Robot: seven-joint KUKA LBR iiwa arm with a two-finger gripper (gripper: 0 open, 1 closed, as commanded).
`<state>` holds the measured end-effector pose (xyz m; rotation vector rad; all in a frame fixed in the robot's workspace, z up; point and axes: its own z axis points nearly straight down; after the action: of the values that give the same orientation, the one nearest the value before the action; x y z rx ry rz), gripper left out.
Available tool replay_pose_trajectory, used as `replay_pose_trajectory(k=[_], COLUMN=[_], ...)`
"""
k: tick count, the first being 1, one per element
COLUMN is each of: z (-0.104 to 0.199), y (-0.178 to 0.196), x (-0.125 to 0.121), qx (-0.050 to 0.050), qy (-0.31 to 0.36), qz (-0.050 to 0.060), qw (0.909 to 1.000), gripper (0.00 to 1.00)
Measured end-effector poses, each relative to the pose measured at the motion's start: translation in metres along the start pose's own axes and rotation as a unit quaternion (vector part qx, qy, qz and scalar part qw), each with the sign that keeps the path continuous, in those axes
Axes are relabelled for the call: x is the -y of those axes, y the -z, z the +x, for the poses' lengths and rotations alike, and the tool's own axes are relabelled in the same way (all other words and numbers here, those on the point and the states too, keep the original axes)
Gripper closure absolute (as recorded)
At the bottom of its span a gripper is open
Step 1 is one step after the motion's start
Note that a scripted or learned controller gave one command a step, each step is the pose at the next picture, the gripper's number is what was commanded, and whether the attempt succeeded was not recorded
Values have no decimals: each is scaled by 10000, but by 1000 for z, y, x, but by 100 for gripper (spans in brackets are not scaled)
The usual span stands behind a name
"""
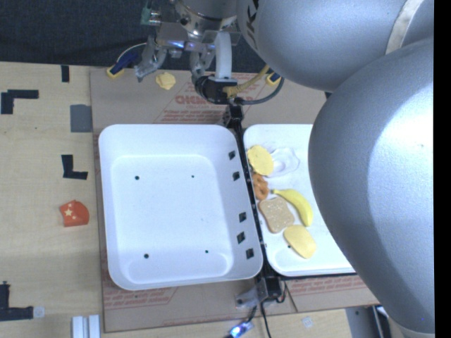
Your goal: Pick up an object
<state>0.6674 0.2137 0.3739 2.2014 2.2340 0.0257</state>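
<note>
My gripper (173,67) hangs at the top of the camera view, beyond the far edge of the left bin (113,189). Its two fingers stand apart, so it is open. A small yellow piece (165,81) sits just below the gap between the fingertips, over the cardboard, touching neither finger. The right bin (296,267) holds a yellow lemon-like piece (260,160), a small orange piece (261,186), a banana (296,204), a slice of toast (276,215) and another yellow piece (301,241). The arm's grey body covers the right part of that bin.
A red piece (75,213) lies on the bench left of the left bin. A blue and yellow object (125,60) sits at the far left of the gripper. A black cable (236,115) runs down between the bins.
</note>
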Motion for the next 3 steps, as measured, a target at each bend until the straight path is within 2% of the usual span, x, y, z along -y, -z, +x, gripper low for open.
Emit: replay_pose_trajectory(k=[1, 2, 3], z=[-8, 23, 19], y=[0, 159, -48], x=[1, 15, 73], qx=[54, 6, 76], qy=[-49, -41, -71], qz=[81, -6, 179], qw=[9999, 10000, 9998], gripper=[100, 100, 100])
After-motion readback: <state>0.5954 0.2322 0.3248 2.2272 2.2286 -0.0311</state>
